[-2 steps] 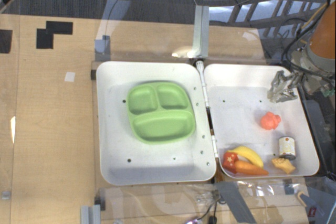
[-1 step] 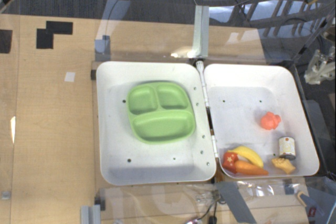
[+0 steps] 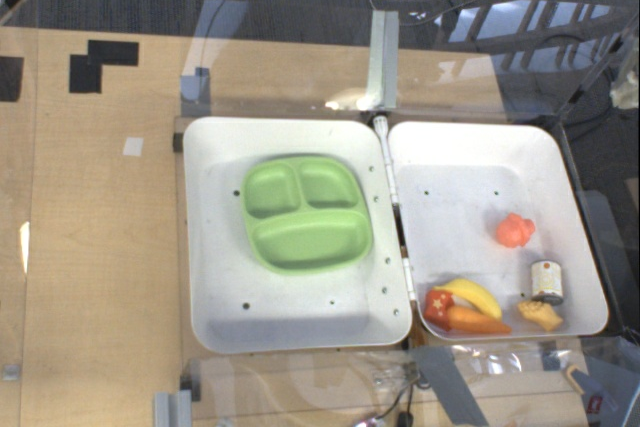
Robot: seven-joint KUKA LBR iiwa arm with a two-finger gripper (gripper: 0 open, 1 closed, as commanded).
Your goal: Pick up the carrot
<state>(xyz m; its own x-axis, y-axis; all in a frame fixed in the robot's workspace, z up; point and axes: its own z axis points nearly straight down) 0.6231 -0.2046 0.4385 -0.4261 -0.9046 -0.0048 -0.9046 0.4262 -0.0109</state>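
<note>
Orange sought first: found the tapered orange toy carrot (image 3: 478,320) lying in the near left corner of the right white bin (image 3: 470,150), touching a yellow toy banana (image 3: 472,295) and a red toy piece (image 3: 437,303). Judged the approach not yet begun. Needed a descent onto the carrot, clear of both neighbours. Could not tell the jaw state.

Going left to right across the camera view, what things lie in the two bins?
Green divided plate → red pepper → carrot → orange-pink toy → small can.
</note>
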